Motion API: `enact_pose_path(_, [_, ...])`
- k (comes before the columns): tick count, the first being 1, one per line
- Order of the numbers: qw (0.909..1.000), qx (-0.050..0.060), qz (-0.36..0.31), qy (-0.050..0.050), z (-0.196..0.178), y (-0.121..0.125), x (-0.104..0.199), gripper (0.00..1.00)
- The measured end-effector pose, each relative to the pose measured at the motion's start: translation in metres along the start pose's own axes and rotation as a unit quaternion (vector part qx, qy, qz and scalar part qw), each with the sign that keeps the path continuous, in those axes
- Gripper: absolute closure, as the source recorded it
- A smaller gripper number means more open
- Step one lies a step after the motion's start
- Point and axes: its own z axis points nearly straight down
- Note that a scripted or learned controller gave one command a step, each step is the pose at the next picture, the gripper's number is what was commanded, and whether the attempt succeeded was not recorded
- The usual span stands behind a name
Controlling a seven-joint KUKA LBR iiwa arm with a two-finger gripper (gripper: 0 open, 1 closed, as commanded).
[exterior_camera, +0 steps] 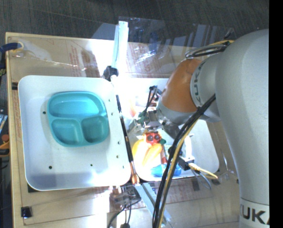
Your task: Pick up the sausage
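My gripper hangs low over the left part of the right bin, under the orange band and the grey wrist. Just below it lies a cluster of toy foods: a small red piece, a yellow banana-like piece and a blue piece. A small orange-red scrap lies near the bin's left wall. From here I cannot tell which of these is the sausage. The arm hides much of the right bin.
The left bin holds a teal divided tray. A black divider edge separates the two bins. Black and yellow cables hang from the arm across the right bin's front. Clear plastic sheeting lies behind the bins.
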Motion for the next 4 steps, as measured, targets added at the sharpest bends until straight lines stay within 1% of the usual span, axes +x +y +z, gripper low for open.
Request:
enact_pose_path(1, [1.0,0.0,0.0,0.0,0.0,0.0,-0.001,0.0])
enact_pose_path(2, [1.0,0.001,-0.007,-0.003,-0.004,-0.019,0.005,0.0])
enact_pose_path(3, [0.9995,-0.004,-0.03,-0.005,-0.002,-0.051,0.005,0.0])
enact_pose_path(4, [0.9994,0.0,-0.034,-0.002,-0.01,-0.051,0.007,1.0])
